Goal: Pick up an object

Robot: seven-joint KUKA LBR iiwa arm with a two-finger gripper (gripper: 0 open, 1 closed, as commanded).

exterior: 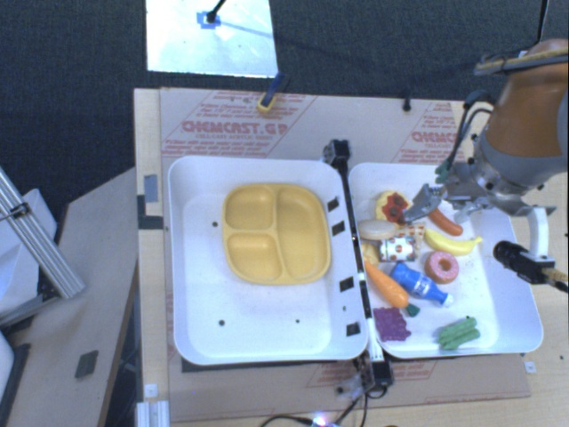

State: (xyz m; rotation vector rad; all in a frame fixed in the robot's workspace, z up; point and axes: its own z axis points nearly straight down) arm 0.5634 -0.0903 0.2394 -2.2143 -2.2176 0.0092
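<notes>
Nearest you, at the near edge of the right bin point(524, 327), lie a purple grape cluster point(392, 324) and a green bean pod point(458, 332). Just beyond them sit a blue bottle point(420, 284), an orange carrot point(386, 285) along the divider, and a pink doughnut point(442, 266). A yellow banana point(452, 242) and a red sausage point(445, 222) lie farther back, beside a pizza slice point(390, 206) and a pale oblong piece point(377, 229). A small carton point(399, 248) stands among them; its printing is too small to read.

The gripper point(425, 205) hangs over the far part of this pile, close above the pizza slice and the sausage. You cannot tell from this angle whether its fingers stand apart or together, and nothing is visibly between them.

No single target is named, so any toy in the right bin serves. Judged from the layout, you do best to choose a piece with free space on two sides, such as the bean pod or the doughnut, since the crowded middle invites a pinch on two toys at once. Descend straight, and close across the narrow width.

The left bin point(191, 238) holds a yellow compartment tray point(274, 233). Red lettering on the board point(302, 114) beneath the bins appears to read "CHEMCAST GP", repeated at the far left and far right.
</notes>
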